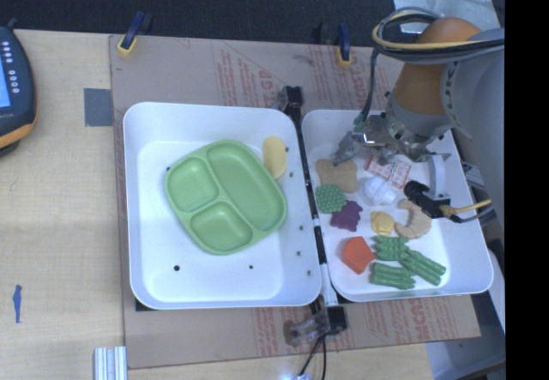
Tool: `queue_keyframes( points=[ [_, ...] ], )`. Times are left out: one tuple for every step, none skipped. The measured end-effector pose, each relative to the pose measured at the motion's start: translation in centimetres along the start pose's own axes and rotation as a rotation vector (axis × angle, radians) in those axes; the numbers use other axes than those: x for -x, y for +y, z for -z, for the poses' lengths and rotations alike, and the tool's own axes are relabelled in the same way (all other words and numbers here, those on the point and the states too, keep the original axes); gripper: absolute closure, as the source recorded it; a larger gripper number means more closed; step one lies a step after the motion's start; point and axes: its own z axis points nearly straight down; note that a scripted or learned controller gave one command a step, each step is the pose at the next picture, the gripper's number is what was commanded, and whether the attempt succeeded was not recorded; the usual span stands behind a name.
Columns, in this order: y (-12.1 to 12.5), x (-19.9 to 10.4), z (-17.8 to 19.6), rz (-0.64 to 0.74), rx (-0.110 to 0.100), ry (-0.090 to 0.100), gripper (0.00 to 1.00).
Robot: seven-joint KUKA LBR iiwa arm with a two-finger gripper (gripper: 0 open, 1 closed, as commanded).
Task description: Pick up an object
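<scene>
Gripper (375, 147) low at right bin's twelve o'clock; opening impossible to tell. Orange-red plastic block (358, 254) at six o'clock: light, stiff, best pinched across flat sides.

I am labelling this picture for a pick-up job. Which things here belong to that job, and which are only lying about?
Belong to the job:
gripper
right bin
green pieces
red piece
purple piece
tan piece

Only lying about:
left bin
green tray
yellow piece
clamps
handheld controller
</scene>
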Motion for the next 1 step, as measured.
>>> queue_keyframes(
  points=[
    [-10.63, -1.68, -0.06, -0.002, -0.009, 0.001, 0.00]
  ],
)
